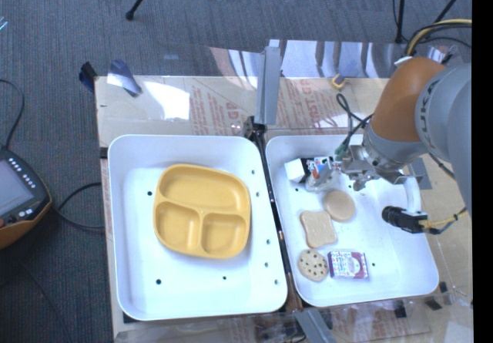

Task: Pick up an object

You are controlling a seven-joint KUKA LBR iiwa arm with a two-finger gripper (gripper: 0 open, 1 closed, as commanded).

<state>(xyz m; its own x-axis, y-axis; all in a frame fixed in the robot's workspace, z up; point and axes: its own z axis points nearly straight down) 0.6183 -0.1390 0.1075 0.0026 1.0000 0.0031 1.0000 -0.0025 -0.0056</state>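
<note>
My gripper [337, 166] hangs low over the back left part of the right bin [400, 264], under the orange-banded wrist. It is right against a small white, blue and red carton [310, 170], which lies at its left side. Just in front of the gripper lies a round tan biscuit [339, 206]. Nearer the front are a slice of toast [318, 228], a chocolate-chip cookie [313, 265] and a pink packet [347, 264]. I cannot see anything held.
A yellow divided plate [202, 210] lies in the left bin [131, 272]. A grey upright post [267, 91] stands behind the wall between the two bins. A black fitting with a cable [404, 218] hangs off the arm over the right bin's right side.
</note>
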